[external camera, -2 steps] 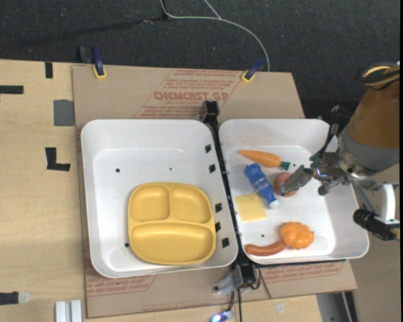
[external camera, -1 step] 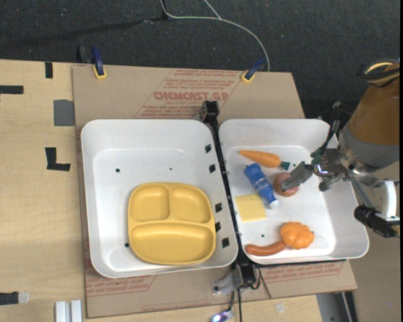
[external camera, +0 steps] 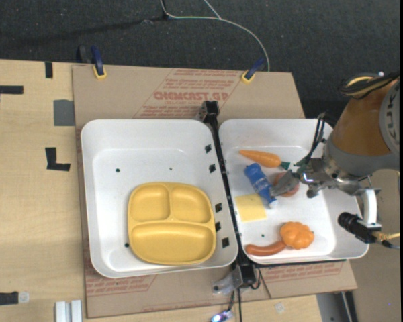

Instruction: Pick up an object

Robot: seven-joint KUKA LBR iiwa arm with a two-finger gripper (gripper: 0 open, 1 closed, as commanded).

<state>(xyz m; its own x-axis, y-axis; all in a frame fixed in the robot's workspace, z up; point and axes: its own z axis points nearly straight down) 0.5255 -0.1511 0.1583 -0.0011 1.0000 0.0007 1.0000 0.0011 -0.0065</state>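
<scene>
The grey arm's two-finger gripper sits low in the right shallow white bin, right of centre; whether it is clenched or released I cannot tell. Risk: the blue rectangular packet, orange carrot and reddish round piece crowd together, inviting a glancing miss. Cardboard at the top reads "CHEMCAST".

My way across the right white bin is crowded: orange carrot, blue packet, yellow block. Its far strip looks open, I think.
</scene>
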